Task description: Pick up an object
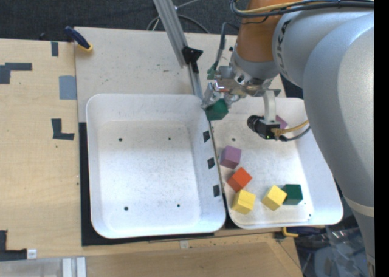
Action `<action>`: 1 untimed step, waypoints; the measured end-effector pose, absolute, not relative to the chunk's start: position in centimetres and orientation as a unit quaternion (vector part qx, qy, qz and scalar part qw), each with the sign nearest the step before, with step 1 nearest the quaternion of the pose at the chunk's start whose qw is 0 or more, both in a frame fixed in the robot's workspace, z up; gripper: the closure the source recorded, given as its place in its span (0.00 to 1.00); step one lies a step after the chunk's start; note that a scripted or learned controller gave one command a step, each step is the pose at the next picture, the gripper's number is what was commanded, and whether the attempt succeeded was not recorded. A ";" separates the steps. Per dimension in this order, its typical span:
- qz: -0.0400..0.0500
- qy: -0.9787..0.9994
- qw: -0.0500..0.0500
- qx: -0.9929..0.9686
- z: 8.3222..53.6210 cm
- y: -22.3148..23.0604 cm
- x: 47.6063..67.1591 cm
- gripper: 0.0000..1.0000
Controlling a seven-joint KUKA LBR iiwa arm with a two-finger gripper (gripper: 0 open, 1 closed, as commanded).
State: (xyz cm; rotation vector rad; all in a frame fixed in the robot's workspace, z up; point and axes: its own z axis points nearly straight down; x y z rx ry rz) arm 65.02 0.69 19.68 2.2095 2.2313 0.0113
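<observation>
One green block (216, 110) sits right at the tip of the jaws (214, 101), above the divider where the two white bins meet, near the back edge. Block appears pinched between the fingers and lifted off the bin floor, so the jaws read as clenched on it. Arm (316, 45) comes in from the right, orange band (267, 2) above the wrist. Five more blocks lie in the right bin (322, 209): purple block (230, 156) close to the divider, orange block (239, 178) just below it, first yellow block (244, 200) below that, second yellow block (274, 197) to its right, dark green block (293, 193) touching that one. Small pink piece (281, 123) peeks out beside the black cable fitting (261, 126). Left bin (97, 148) shows specks only. Tabletop (36, 166) carries grey tape marks.
</observation>
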 end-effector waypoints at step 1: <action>-0.001 0.710 -0.003 0.704 19.3 7.7 60.1 1.00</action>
